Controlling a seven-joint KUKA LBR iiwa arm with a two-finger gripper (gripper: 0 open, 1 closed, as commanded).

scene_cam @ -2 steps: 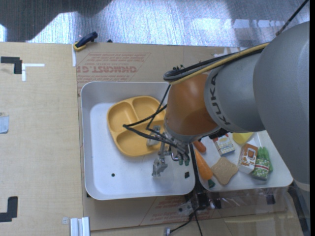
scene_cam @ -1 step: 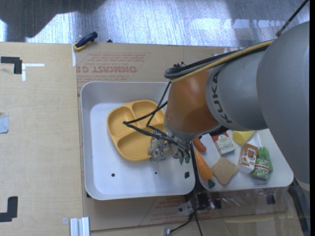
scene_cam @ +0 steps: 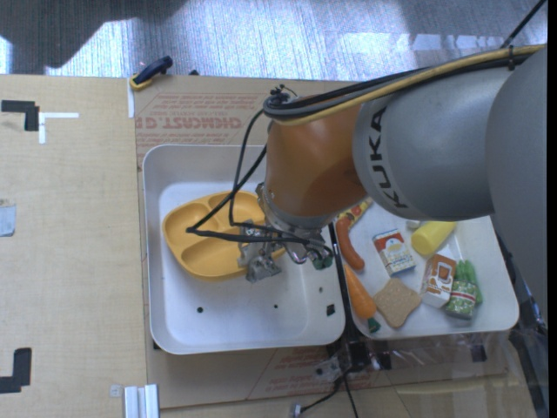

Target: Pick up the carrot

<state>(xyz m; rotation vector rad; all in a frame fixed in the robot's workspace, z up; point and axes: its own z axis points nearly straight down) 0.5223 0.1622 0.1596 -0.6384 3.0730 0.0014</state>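
Arm parked over the left bin

The pincer (scene_cam: 261,264) hangs over the yellow divided plate (scene_cam: 204,233) in the left bin (scene_cam: 226,329); the carrot (scene_cam: 359,293) lies in the right bin (scene_cam: 496,312) beside a toast slice (scene_cam: 398,303).

Floor (scene_cam: 287,16) beyond the bench: grey, ribbed texture, with bright light patches and dark shadows across the top left. Bench top (scene_cam: 70,251): pale wood board at left, bearing black bracket marks. Brown cardboard sheet (scene_cam: 200,120) with reversed red print lies under the bins. Yellow-handled tool (scene_cam: 150,70) rests at the board's far edge.
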